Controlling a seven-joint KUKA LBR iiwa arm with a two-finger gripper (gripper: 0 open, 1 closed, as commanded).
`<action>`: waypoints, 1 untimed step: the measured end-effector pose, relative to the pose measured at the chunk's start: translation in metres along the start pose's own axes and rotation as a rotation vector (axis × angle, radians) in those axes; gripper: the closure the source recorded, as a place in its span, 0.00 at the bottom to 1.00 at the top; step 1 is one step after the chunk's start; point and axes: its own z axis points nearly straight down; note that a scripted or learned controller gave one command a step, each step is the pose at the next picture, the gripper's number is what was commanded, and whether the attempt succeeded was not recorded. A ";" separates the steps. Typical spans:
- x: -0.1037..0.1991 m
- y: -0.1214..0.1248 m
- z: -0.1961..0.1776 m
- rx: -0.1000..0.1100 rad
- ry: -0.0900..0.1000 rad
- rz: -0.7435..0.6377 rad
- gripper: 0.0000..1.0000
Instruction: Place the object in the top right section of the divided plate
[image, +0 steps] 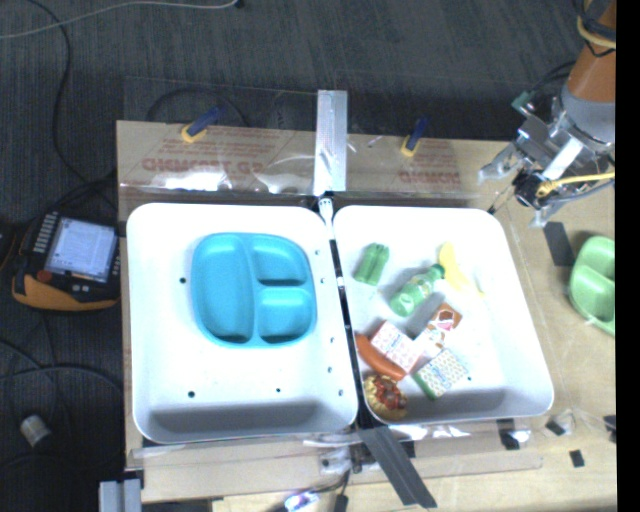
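A blue divided plate (253, 287) lies in the left white bin (160, 330), with one long section on its left and two smaller sections on its right. The right white bin (510, 330) holds several small items: a green cylinder (371, 262), a green bottle (415, 289), a yellow piece (453, 266), an orange carrot-like piece (379, 356), small printed cartons (441, 371) and a red-brown cluster (385, 393). My gripper (527, 168) hangs above the bench beyond the right bin's top right corner, away from all these items.
A green object (594, 275) sits on the bench to the right of the bins. A small device with a screen (75, 250) lies on the floor at the left. A metal post (331, 140) stands behind the seam between the bins.
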 end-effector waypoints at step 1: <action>-0.015 0.005 -0.008 0.000 0.000 0.048 0.00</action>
